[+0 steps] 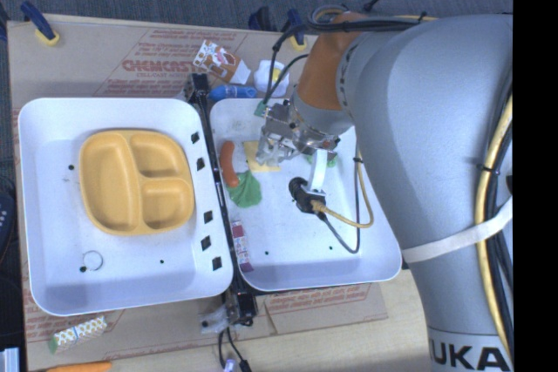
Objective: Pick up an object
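Observation:
My gripper [269, 151] hangs low over the upper left part of the right bin [349, 261]. Just beneath it lies a flat yellow piece [253, 158], partly hidden by the gripper. To its left lies an orange carrot-shaped toy [228, 163], and a green leafy toy [247, 191] rests below that. Whether anything sits inside the gripper is hidden from this angle.
The left bin [44, 213] holds a yellow divided plate [135, 180]. A small dark red bar [239, 245] lies by the right bin's left wall. A blue item [234, 91] and a white one [267, 72] sit at its far edge. The arm covers the bin's right side.

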Available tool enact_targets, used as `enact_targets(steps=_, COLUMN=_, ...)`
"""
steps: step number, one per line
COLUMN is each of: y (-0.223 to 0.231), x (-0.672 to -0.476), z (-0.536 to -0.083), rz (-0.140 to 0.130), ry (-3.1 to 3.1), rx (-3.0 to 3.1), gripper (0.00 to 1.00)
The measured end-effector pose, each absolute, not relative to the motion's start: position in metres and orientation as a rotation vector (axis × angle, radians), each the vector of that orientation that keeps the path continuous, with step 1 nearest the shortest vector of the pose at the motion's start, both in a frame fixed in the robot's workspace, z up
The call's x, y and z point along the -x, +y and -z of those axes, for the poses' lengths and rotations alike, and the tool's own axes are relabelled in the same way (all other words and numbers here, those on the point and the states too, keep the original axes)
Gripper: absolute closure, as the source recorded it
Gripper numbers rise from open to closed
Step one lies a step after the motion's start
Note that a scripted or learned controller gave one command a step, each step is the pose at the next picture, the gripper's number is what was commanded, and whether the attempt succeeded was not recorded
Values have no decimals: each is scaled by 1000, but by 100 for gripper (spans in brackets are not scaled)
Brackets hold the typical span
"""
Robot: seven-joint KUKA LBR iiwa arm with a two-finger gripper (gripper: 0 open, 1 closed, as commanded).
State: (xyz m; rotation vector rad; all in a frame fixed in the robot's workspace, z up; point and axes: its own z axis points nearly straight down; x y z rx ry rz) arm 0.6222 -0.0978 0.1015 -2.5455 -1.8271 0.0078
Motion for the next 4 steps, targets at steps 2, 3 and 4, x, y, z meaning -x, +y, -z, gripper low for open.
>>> enact_targets(steps=2, y=-97, x=-622, z=-112, rz=-10, ry=-1831, rx=2539, gripper=100)
enact_targets(steps=3, y=-53, x=-608, z=-238, rz=-1, ry=-2600, rx=1763, gripper=100)
enact_targets(steps=4, y=-53, x=-608, z=-238, rz=-2, ry=-2599, rx=1764, gripper=0)
